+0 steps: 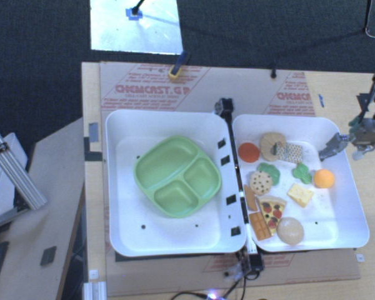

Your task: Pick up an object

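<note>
The right white bin (353, 214) holds several toy foods: a red tomato slice (249, 152), a tan round bun (272, 144), a chip cookie (260, 182), a pizza slice (272, 209), a yellow cheese block (300, 194), an orange fruit (324, 179) and a beige ball (290, 230). My gripper (347, 152) hangs at that bin's far right rim, just above and right of the orange fruit. Its two fingers are spread, open, with nothing between them.
The left white bin (122, 230) carries a green divided plate (177, 175). A black clip strip (232, 167) runs along the wall between the bins. Green toy leaves (302, 172) and an orange cracker (259, 225) also lie in the right bin.
</note>
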Action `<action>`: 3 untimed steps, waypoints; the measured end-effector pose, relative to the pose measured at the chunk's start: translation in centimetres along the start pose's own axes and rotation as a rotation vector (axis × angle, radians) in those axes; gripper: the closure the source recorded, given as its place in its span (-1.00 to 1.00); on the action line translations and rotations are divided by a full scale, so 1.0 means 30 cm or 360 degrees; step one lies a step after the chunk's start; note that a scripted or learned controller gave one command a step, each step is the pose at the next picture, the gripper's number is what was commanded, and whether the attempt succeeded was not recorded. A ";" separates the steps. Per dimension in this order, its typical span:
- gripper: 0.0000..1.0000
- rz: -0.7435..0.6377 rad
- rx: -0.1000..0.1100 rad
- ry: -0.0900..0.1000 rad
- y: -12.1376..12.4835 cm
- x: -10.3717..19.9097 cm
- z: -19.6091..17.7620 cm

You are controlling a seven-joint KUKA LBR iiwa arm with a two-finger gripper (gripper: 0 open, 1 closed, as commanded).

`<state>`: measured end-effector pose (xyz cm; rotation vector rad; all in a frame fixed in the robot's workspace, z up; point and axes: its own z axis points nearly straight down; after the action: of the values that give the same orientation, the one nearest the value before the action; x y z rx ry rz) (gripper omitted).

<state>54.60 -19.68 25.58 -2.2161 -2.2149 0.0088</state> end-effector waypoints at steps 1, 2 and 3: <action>-1.00 -0.0006 -0.0018 -0.0004 0.007 0.003 -0.023; -1.00 -0.0008 -0.0017 -0.0003 0.022 0.033 0.138; -1.00 -0.0004 -0.0016 -0.0003 0.015 0.062 0.293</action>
<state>54.96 -17.79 16.80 -2.2194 -2.2235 -0.0006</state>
